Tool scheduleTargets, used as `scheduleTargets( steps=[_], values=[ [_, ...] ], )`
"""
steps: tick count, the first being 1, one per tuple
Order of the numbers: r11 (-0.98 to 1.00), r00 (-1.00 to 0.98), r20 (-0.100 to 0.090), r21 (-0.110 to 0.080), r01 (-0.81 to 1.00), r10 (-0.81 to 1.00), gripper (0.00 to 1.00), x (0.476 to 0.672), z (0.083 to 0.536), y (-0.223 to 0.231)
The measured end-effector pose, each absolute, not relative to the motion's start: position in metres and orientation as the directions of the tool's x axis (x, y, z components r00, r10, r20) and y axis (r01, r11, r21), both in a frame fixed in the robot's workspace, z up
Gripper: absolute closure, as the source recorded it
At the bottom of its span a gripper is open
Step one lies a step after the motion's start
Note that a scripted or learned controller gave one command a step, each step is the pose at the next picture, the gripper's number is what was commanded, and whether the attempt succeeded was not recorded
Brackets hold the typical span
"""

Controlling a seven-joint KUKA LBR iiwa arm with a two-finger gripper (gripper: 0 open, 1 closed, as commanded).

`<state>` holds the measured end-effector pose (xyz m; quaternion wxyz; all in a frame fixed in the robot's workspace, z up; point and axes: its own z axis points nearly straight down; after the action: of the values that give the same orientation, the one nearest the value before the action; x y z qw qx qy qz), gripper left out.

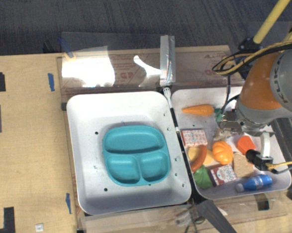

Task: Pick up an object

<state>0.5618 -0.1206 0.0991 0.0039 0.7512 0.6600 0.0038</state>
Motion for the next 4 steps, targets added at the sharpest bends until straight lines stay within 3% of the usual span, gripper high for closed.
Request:
scheduleTargets(
  steps=[1, 2, 3, 4],
  values=[
    [-0.129, 0.129, 0.0, 0.01, 0.992, 0.992, 0.0, 0.561, 0.099, -0.121],
    [-0.121, 0.121, 0.0, 0.004, 0.993, 0.993, 0.0, 0.667, 0.111, -0.116],
    [0.006, -0.006, 0.0, 0.001, 1.0, 1.0, 0.0, 0.667, 0.086, -0.098],
    [0.008, -0.008, -0.002, 0.007, 1.0, 1.0, 1.0, 0.669, 0.099, -0.097]
  ],
)
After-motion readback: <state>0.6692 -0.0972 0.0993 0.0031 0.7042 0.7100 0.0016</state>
